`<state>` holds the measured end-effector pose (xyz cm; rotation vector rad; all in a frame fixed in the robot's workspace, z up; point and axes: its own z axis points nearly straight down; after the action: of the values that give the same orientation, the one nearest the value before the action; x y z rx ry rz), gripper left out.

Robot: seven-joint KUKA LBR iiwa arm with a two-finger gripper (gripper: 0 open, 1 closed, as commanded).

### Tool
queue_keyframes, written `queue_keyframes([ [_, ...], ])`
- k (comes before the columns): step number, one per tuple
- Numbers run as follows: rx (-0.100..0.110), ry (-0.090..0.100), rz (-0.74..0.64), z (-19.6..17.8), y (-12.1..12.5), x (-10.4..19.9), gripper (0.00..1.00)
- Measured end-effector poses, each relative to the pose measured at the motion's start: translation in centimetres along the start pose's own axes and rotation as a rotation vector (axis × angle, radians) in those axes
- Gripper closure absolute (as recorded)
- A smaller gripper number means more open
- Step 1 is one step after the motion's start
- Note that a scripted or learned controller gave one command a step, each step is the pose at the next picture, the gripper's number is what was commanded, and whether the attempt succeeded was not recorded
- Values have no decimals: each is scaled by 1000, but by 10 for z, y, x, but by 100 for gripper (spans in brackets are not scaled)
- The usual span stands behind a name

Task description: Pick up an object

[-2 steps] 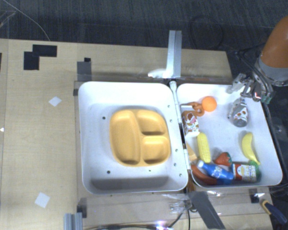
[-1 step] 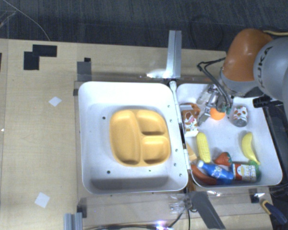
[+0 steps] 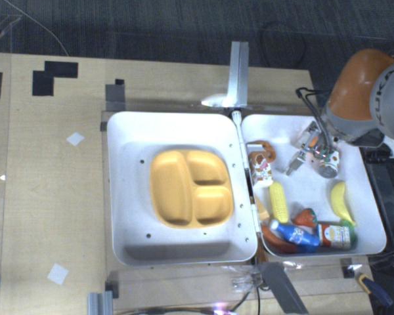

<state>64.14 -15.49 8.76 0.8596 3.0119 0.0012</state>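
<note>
Pincer [image 3: 301, 157] sits low over the upper part of the right bin [image 3: 374, 238], arm entering from the right. Whether it is spread or pressed together cannot be told at this angle; nothing is seen gripped in it.

Candidate objects all lie in the right bin: corn cob [image 3: 278, 201] near the middle, banana [image 3: 341, 202] just right of it, a blue bottle [image 3: 298, 236] and a juice bottle [image 3: 333, 235] along the lower wall, a small figure [image 3: 261, 163] at the left wall. Left bin [image 3: 128, 241] holds a yellow divided tray [image 3: 189, 187].

Judgement: pick not yet made. Pincer hangs above bare floor, apart from every item. Remaining: select a target, close on it, lift clear.
</note>
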Motion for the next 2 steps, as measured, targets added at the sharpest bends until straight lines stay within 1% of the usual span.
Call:
queue_keyframes([
  [1,0,1,-223,-6,-56,52,0],
  [2,-1,-6,-230,-4,-67,112,0],
])
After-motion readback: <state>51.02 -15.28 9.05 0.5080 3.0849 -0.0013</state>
